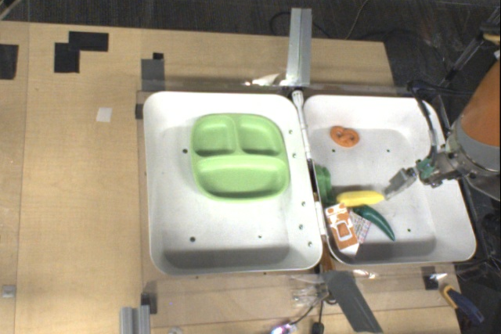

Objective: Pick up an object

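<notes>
Right shallow white bin (438,242), near edge: orange-and-white printed carton (342,227) beside a dark green curved pepper-like piece (379,222), a yellow banana-shaped piece (360,199) just behind them. Jaws (397,183) sit low just right of the banana; whether released or clenched cannot be told. Farther back lies a small orange round piece (344,136); the left white bin (168,168) carries a light green three-compartment plastic tray (239,155).

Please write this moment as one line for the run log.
arm: over right white bin | gripper: beside yellow banana-shaped toy, nothing seen held | green divided plastic tray: in left white bin
</notes>
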{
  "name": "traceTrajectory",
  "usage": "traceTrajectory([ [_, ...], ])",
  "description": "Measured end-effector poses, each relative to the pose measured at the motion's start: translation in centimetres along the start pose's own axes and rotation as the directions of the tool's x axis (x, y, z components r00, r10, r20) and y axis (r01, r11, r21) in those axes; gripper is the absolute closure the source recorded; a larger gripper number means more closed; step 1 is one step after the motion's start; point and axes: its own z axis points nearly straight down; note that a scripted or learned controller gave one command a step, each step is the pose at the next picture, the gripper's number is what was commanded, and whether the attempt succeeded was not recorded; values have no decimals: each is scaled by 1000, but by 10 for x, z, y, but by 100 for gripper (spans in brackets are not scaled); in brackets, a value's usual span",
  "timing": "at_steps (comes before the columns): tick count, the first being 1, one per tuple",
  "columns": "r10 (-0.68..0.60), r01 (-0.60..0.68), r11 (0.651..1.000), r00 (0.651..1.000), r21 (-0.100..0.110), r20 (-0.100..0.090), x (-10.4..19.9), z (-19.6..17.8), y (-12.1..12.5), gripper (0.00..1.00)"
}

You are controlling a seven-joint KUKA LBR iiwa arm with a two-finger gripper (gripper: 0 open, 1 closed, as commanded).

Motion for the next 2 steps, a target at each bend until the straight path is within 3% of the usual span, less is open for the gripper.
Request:
traceTrajectory([
  [1,-180,180,984,984,3,-3,20,110,41,0],
  [2,54,-54,999,999,-9,1,6,128,89,0],
])
